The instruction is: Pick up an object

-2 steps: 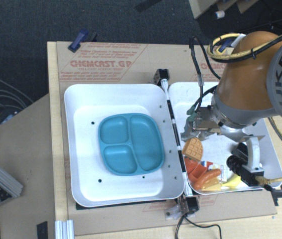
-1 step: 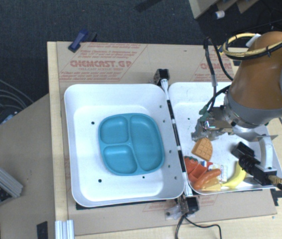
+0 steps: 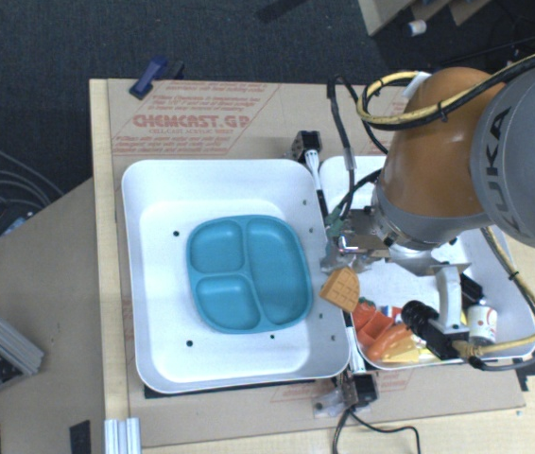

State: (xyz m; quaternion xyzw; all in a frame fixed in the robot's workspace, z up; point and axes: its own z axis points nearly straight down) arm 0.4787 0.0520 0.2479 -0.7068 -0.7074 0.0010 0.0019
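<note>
Dark carpet surrounds the cardboard-topped bench (image 3: 192, 112). At nine o'clock, a sectioned blue plastic plate (image 3: 249, 272) lies in the left white bin (image 3: 145, 253). Centrally, the gripper (image 3: 345, 253) hovers above a tan waffle-textured toy wedge (image 3: 340, 289) straddling the bins' shared rim; I cannot tell its state. At four o'clock, orange and yellow toys (image 3: 386, 334) crowd close: a descent could clip the rim or nudge the wedge away.

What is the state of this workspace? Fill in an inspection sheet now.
Surface: bench bearing two white bins, left bin and right bin.
Job's things: tan waffle-like piece near the divide; orange and yellow items in right bin.
Clutter: blue divided plate in left bin.
Pincer: under the arm; state unclear.
Cables: black and yellow cables on arm.
Surroundings: dark floor.
</note>
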